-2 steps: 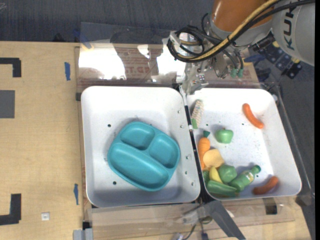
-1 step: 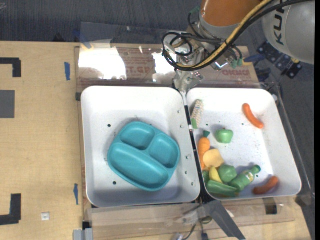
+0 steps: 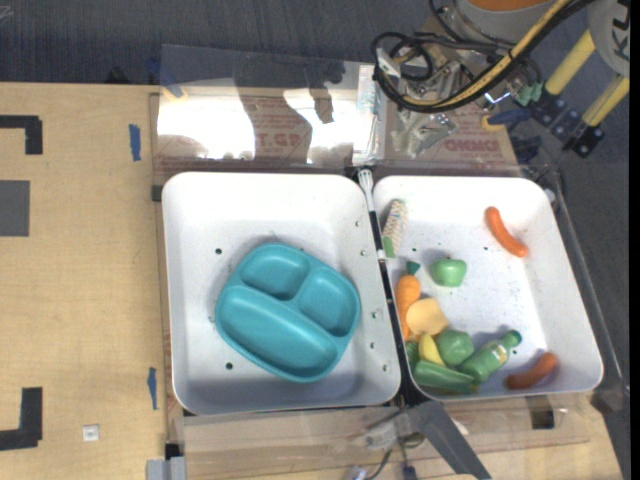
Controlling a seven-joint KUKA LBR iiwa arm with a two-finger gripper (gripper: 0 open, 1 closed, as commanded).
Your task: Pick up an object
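- I am looking down at a slant on a tan wooden worktop (image 3: 70,268) that carries two shallow white plastic bins side by side.
- The left white bin (image 3: 190,208) holds a teal plastic plate with three compartments (image 3: 288,310), lying near the middle of the bin.
- The right white bin (image 3: 560,308) holds a scatter of toy food.
- An orange sausage-shaped toy (image 3: 505,231) lies alone toward the far right corner.
- A small green pepper-like toy (image 3: 449,271) sits near the middle, and a striped corn-like piece (image 3: 393,226) lies against the left wall.
- Along the near left side, an orange carrot-like toy (image 3: 408,291), a pale yellow rounded piece (image 3: 425,317), several green vegetable toys (image 3: 452,353) and a green bottle (image 3: 494,354) crowd together, touching.
- A reddish-brown sausage toy (image 3: 531,370) lies at the near right corner.
- The gripper (image 3: 428,133) hangs beyond the far edge of the right bin, under looped black and yellow cables (image 3: 440,73); I cannot tell how it is set, and nothing shows in it.
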